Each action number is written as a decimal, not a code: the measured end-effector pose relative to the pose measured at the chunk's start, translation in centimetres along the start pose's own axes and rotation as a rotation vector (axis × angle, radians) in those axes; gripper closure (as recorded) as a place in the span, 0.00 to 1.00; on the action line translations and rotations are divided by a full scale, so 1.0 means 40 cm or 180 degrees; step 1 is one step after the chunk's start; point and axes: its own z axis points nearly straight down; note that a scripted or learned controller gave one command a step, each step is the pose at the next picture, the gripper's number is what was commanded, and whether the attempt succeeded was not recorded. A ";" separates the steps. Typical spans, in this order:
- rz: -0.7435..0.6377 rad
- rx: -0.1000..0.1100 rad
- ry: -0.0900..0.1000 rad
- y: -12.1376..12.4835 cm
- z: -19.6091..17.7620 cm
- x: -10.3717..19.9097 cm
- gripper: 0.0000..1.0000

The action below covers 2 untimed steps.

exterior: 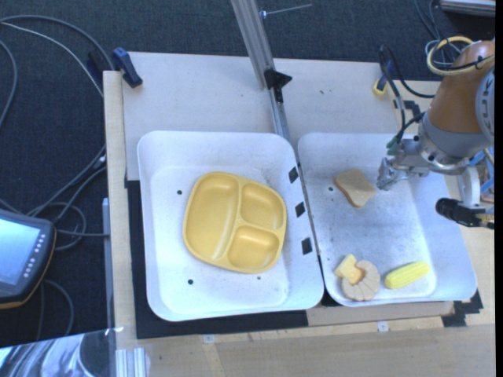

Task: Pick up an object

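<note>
You see two white bins side by side on the counter (196, 93). The left bin (157, 210) holds a yellow divided plate (234, 221) with three compartments, lying flat near the bin's middle and slightly turned.

The right bin (377, 234) holds the loose items. A tan bread slice (354, 187) lies in the far half of this bin, toward its left side. At the near edge you find a round cookie (362, 284) with a small yellow cheese piece (349, 269) resting against its far left side, the two touching. Just right of them lies a yellow corn cob (407, 273), set at a slight slant and apart from the cookie.

The arm (464, 100) comes in from the right, its orange band above the grey wrist. The gripper (387, 181) points down into the right bin's far half, just right of the bread, very close to the slice's right edge. You cannot tell whether it touches the bread, and you cannot tell how it is set, since the tip is small and blurred here. Nothing shows clearly held in it.

A metal pole (253, 30) runs from the far side down to the gap between the bins. Cables (47, 132) trail across the dark floor at left, and a screen (20, 254) sits at the left edge.
</note>
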 end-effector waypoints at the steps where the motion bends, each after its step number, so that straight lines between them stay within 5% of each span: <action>1: 0.0000 -0.0020 -0.0010 -0.007 -0.150 0.010 1.00; 2: -0.0001 -0.0023 -0.0012 -0.002 -0.288 0.010 1.00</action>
